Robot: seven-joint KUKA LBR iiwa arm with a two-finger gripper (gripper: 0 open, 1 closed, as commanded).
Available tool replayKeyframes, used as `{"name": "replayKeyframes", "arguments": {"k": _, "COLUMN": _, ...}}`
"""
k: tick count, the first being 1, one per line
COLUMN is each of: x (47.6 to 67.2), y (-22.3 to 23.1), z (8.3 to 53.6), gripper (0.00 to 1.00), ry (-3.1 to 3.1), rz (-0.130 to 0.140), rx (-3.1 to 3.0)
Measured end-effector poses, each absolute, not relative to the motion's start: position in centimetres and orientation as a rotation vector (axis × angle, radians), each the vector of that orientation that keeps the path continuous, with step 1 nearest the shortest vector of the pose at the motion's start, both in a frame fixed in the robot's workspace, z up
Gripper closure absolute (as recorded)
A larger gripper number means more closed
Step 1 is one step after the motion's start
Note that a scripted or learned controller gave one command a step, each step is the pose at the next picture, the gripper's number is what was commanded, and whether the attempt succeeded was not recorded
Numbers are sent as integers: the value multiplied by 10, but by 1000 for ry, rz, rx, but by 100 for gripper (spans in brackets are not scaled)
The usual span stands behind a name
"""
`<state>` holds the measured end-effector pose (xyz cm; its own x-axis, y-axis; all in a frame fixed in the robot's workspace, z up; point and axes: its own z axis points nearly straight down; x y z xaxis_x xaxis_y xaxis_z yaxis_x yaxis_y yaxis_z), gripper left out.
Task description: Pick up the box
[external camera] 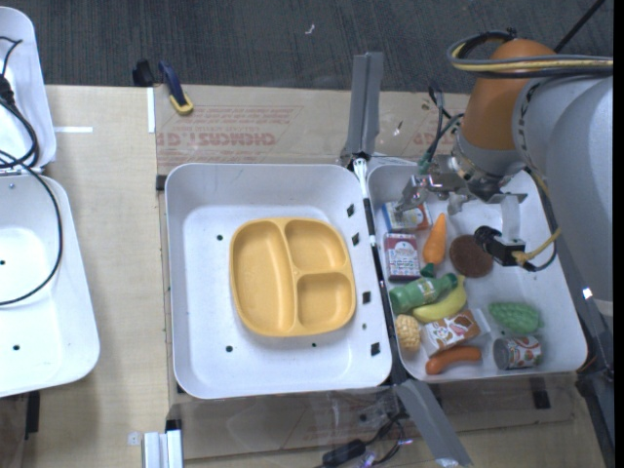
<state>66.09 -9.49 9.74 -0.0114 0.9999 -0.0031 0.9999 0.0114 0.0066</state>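
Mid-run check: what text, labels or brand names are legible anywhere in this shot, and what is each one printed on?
Red lettering on the cardboard sheet behind the bins: upside down and mirrored, not reliably readable.
Small red box in the right bin: label print too small to read.
Carton near the banana: print blurred.
Can: label too small to read.
Green bottle: label unreadable.

Red box [402,256] — flat, right bin
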Motion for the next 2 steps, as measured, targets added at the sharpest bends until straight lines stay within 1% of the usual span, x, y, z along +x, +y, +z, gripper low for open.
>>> {"name": "replayKeyframes", "arguments": {"k": 2, "x": 661, "y": -95, "z": 97, "gripper": 0, "ry": 2229, "rz": 4, "rx": 2203}}
